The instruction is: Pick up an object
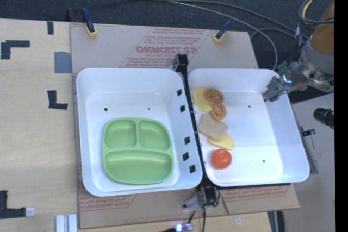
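Note:
Several food items lie in the right bin [272, 133] along its left side: a pale yellow round piece [202, 99], two orange pretzels [213, 95] [218, 112], a beige slice of bread [212, 128], a yellow wedge [224, 142] and a red tomato [221, 158]. My gripper [274, 89] hangs over the right bin's far right rim, well apart from the food. Nothing shows between its fingers.
A green divided plate [138, 150] lies in the left bin [92, 89]. Black clips run along the wall between the two bins [187, 117]. Cables cross the dark floor behind the bench. Two clamps [88, 23] [221, 33] hold the cardboard sheet.

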`<state>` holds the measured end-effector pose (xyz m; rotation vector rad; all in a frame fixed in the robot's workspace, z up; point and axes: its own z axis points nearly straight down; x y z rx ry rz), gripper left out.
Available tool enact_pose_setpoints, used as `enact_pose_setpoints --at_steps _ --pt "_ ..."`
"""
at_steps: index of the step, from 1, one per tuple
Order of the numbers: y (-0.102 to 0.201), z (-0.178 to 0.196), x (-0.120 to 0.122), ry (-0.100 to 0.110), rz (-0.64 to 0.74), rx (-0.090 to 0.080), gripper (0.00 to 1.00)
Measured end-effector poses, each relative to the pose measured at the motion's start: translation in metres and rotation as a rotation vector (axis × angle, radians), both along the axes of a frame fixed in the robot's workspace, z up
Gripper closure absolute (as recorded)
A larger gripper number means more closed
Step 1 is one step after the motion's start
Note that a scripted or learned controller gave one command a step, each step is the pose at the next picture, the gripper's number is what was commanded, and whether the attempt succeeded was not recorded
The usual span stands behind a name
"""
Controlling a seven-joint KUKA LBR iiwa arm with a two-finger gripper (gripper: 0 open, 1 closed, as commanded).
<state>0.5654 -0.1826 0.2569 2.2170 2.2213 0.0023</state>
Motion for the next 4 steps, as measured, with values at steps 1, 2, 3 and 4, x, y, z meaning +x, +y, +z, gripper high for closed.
enact_pose_setpoints --at_steps 1,2,3,4 --pt "0.049 0.002 -0.017 0.004 0.003 0.002 1.00" --pt "0.106 0.005 -0.030 0.005 0.005 0.003 1.00" --pt "0.162 -0.012 -0.033 0.006 0.005 0.002 1.00" --pt "0.223 -0.013 -0.042 0.006 0.006 0.003 1.00"
